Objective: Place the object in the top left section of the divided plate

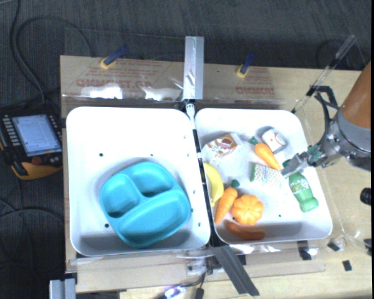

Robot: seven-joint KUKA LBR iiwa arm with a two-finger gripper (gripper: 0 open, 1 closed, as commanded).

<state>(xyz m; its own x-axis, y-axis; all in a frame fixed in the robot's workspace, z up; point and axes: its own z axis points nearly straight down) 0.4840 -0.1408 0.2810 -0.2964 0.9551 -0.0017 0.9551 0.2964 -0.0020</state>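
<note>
A blue divided plate (146, 202) lies in the left bin (87, 129), with nothing in its sections. The right bin (299, 132) holds several toy foods: a green bottle (303, 192), an orange pumpkin (247, 208), two carrots (266, 156) (224, 204), a banana (213, 182), a sausage (244, 230), a snack packet (222, 146), a small can (273, 138) and a checked packet (263, 174). My gripper (293, 164) hangs at the right side of the right bin, just above the green bottle's cap.
A teach pendant (26, 139) lies on the floor left of the bench. A metal divider post (193, 67) stands behind the seam between the bins. Clips (114, 57) hold plastic sheeting at the bench's back edge.
</note>
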